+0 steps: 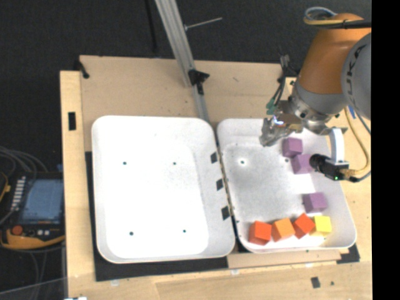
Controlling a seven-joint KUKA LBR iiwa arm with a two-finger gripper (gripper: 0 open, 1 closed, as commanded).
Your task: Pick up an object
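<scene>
Two shallow white bins are seen side by side on a tan worktop [150,86]. The left bin [153,186] is the wider of the two. The right bin [262,186] carries all the blocks.

The grey arm with its orange band [328,55] is seen reaching in from the right, over the far right corner of the right bin. The hand [273,130] is placed low near the bin's far wall, just beside a purple block [292,146]. Whether the hand is released or clenched cannot be told, as its tip is small and blurred. No block is seen inside it.

A second purple block [302,163] is found touching the first, a little nearer the camera. A third purple block [314,201] lies apart from them, closer to the near wall. Along the near wall a row of blocks is laid: a red-orange block [260,232], an orange block [283,229], a red block [304,224] and a yellow block [322,223], each touching or just beside the next.

A metal pole [178,39] is seen slanting across the far side of the worktop. A small screen device [40,202] rests well to the left, off the worktop.
</scene>
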